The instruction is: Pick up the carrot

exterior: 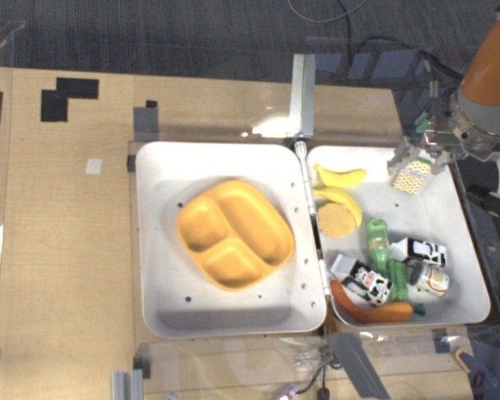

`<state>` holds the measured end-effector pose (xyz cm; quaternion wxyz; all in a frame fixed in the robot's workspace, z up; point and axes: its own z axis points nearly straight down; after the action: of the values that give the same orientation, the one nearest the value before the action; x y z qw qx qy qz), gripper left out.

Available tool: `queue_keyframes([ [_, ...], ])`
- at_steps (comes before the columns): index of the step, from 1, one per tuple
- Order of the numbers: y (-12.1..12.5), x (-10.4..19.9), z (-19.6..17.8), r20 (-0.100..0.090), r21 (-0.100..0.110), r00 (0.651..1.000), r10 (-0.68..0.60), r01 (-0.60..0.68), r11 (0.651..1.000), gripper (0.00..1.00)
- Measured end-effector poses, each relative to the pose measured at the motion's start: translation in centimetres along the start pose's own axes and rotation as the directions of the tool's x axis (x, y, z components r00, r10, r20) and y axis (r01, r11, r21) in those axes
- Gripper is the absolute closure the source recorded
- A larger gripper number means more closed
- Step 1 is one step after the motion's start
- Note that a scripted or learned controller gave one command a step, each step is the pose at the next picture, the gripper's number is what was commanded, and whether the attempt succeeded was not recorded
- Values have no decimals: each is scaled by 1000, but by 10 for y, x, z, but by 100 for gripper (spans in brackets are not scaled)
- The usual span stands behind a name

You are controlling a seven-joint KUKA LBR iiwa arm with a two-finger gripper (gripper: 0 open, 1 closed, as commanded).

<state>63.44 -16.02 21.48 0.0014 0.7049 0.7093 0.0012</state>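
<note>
My pincer (pixel 416 158) hangs over the far right corner of the right bin (pixel 467 223); I cannot tell how it is set.

The carrot (pixel 373 310) lies along that bin's near edge, well apart from me, beside a black-and-white carton (pixel 370 282); a yellow divided plate (pixel 233 233) sits in the left bin (pixel 162 307).

You see the orange carrot (pixel 375 312) lying flat along the right bin's (pixel 471 248) near edge, partly under toys.
</note>
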Motion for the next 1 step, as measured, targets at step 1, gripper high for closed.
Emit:
queue_keyframes([
  [1, 3, 69, 105, 2, -26, 997, 72, -72, 997, 0],
])
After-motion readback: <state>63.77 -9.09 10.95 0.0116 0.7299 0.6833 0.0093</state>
